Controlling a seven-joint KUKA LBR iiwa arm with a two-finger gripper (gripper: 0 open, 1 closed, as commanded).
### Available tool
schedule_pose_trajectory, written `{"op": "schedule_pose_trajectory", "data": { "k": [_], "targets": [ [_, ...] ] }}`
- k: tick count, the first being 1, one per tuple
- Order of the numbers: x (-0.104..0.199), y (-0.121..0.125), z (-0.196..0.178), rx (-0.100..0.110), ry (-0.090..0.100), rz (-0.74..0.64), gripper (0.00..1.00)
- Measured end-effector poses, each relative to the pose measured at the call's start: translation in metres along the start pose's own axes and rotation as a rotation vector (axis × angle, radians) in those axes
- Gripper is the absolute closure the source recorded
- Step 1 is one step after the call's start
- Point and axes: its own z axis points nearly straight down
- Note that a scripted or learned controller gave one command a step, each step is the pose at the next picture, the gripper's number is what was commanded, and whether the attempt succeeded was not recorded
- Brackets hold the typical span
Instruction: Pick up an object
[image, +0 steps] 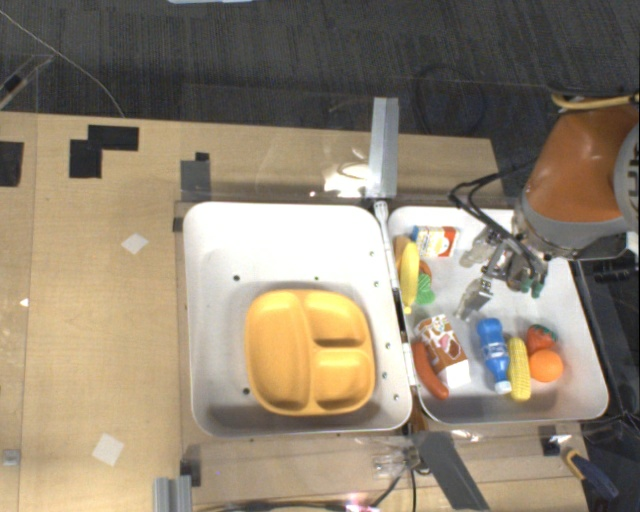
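Hovering over the middle of the shallow white right-hand bin (590, 395), the two-finger metal gripper (480, 290) on the grey arm with the orange band (575, 170); fingers spread apart, tips pointing down and to the left, nothing between them. Best done by choosing a single piece with bare floor around it, coming straight down with one finger on each side, and closing only once both tips are below its widest part. Likeliest candidate by judgement: the small brown-and-white printed packet (442, 345), just near and left of the fingertips, lying flat with a red sausage-shaped toy (430, 377) pressed against its near-left edge. Just right of it, the upright-looking blue plastic bottle (490, 350), touching a yellow corn cob toy (519, 367), with an orange ball-shaped fruit (546, 366) beside that. Along the bin's left wall, a yellow banana toy (409, 272) over something green, and at the far end a small white-and-red carton (436, 241). Crowding worth minding: neighbours easily nudged or pinched along. In the left-hand white bin (230, 240), well apart, a yellow divided plastic tray (310, 350).
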Motion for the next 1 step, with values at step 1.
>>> {"op": "schedule_pose_trajectory", "data": {
  "k": [1],
  "targets": [
    [-0.0086, 0.0106, 0.0794, -0.001, -0.007, 0.180, 0.00]
  ]
}}
